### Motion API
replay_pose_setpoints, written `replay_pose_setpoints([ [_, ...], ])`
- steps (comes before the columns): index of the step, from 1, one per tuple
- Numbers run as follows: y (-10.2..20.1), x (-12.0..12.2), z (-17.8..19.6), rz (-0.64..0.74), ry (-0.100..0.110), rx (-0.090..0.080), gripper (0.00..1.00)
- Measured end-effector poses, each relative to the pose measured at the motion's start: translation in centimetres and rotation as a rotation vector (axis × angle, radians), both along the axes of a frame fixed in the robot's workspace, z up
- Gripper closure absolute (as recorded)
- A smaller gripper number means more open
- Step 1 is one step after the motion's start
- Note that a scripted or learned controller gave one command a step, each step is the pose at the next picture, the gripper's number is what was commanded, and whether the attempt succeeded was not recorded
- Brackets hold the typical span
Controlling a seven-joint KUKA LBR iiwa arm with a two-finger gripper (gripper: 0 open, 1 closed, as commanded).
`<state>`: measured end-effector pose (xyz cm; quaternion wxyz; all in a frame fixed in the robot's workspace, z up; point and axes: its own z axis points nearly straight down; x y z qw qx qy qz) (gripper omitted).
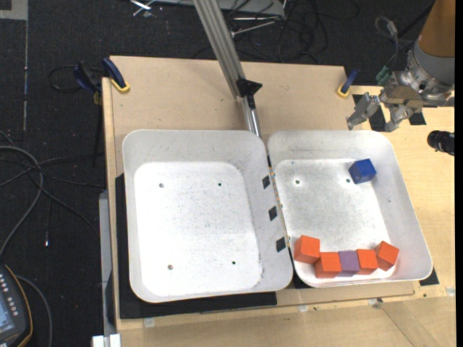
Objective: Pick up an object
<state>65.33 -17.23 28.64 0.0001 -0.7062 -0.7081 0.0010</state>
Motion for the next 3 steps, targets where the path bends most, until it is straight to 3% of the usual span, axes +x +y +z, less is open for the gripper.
replay_pose_setpoints([
  [1, 2.2, -5.4, -5.7, -0.004, 0.007, 0.003, 0.0],
  [2, -4.6, -3.2, -1.3, -0.008, -0.008, -0.005, 0.0],
  [3, -4.6, -2.2, -14.2, -0.003, 0.006, 0.002, 0.0],
])
